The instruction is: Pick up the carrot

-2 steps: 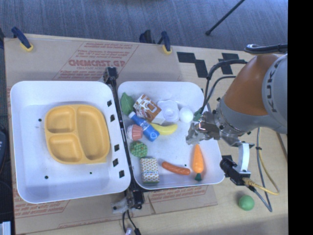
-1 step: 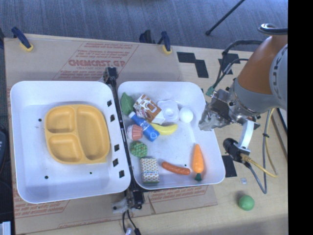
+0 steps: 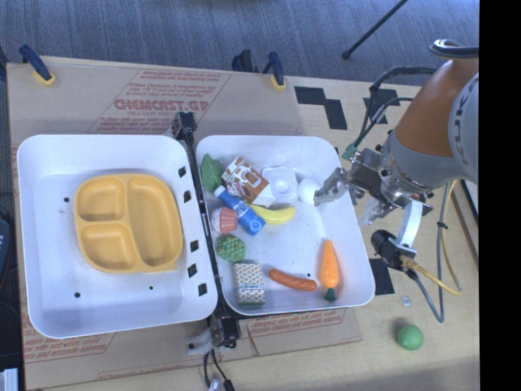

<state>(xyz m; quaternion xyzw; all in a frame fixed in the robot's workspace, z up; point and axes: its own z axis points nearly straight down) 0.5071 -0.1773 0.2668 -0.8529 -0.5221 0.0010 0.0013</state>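
A grey ribbed carpet covers the floor beyond the desk. A brown cardboard sheet printed in red lies over the pale desk top, held by blue clamps along its far edge. A thin dark pole slants across the carpet. Bright light falls at the top right.

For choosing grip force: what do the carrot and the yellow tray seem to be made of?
The carrot looks like smooth moulded plastic: uniform orange, slight sheen, green stub end. The yellow tray seems matte plastic too, judging by its even colour and rounded moulded compartments. Neither is certain from this view.
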